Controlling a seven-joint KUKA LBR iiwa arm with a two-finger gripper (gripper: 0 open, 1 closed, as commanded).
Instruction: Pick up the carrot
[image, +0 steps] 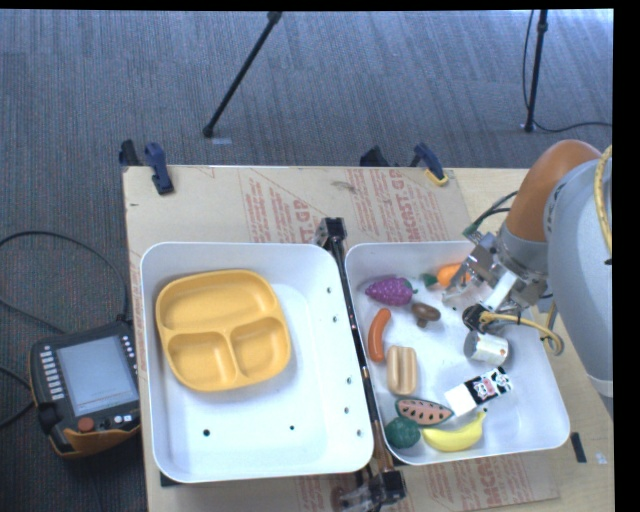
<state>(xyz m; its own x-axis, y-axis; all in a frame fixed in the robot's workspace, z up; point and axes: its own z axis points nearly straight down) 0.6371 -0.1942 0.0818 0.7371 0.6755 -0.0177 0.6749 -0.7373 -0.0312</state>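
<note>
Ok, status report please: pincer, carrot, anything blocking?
Pincer low over right white bin, beside small orange carrot. Carrot in bin, not visibly gripped. Purple grapes, brown mushroom nearby.

Yellow tray (222, 328), purple grapes (390, 291), orange carrot (449, 273), white bins (250, 440).

This is looking like a robotics lab — grey carpet (300, 90) is lying under tripod legs (240, 75), a teach pendant (88, 385) is sitting on the floor, and clamps (158, 168) are gripping a board-topped bench (300, 200).
</note>
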